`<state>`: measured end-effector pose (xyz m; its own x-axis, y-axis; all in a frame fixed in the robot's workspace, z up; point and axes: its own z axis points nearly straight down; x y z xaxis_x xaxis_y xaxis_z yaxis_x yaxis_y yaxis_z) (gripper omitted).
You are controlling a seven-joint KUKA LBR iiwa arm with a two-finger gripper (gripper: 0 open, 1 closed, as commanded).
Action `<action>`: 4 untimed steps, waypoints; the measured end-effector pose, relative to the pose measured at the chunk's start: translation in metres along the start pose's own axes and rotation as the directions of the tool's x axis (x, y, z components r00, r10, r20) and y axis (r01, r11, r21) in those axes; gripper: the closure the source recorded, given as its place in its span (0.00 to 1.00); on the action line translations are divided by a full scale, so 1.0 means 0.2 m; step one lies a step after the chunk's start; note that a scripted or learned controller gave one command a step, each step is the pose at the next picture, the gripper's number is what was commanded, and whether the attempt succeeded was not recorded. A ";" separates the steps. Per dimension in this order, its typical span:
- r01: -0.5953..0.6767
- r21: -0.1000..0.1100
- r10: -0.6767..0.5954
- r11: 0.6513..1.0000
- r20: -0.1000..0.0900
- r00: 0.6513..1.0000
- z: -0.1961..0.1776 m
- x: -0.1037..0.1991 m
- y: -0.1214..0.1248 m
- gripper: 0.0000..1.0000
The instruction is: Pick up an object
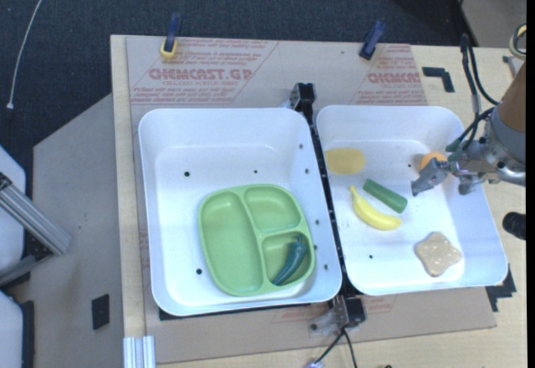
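The gripper (430, 178) hangs with fingers spread, holding nothing. It's mid-approach; next it must drop onto the green block (384, 196) just beside it.

The pincer (428, 181) hangs over the right bin (476, 262) near its far right wall, with a small orange object (432, 159) just beside it. Toward the middle of that bin, a banana (374, 212) lies touching a green cylinder (384, 195); a pale yellow disc (345, 161) sits beyond them, and a tan sponge-like piece (437, 253) lies nearer the front edge. In the left bin (167, 191), a green divided plate (253, 237) holds a dark green pepper (290, 262) in its small compartment.
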<state>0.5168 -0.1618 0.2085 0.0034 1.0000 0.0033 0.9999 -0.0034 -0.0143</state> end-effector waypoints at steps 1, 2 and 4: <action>0.004 -0.013 -0.004 1.000 0.003 1.000 -0.03 0.00 0.01 0.00; 0.003 -0.006 -0.003 1.000 0.000 1.000 0.28 0.02 0.00 0.00; 0.003 -0.010 -0.003 1.000 0.001 1.000 0.62 0.01 0.02 0.00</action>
<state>0.5183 -0.1601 0.0840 0.0009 1.0000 0.0022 1.0000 -0.0008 -0.0042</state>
